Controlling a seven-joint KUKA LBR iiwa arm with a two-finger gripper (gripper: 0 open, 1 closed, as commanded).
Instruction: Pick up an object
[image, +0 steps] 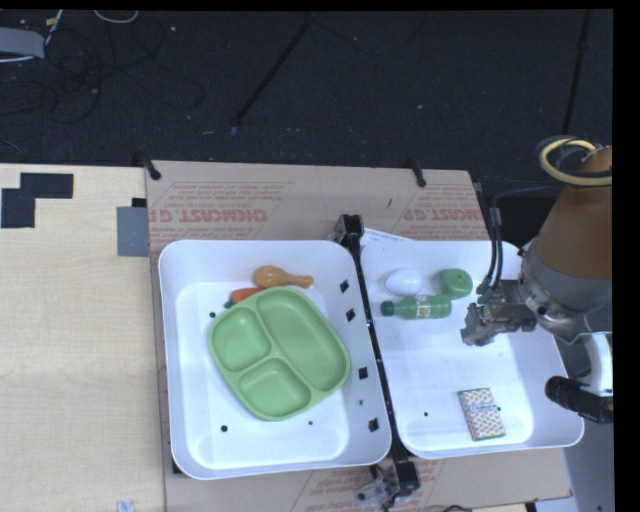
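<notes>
We count two shallow white bins: the left bin (190, 300) holds one green three-compartment plastic plate (278, 350), with one orange drumstick-shaped toy (280, 277) and one small red piece (243, 294) tucked behind it. The right bin (440, 420) holds one green bottle (418, 308), one white oval object (404, 281), one round green object (455, 282) and one small patterned packet (482, 413). The dark two-finger gripper (487, 325) hangs over the right bin's right side, just beside the bottle; whether it is open, we cannot say.

mirrored red print on cardboard (250, 205)
</notes>
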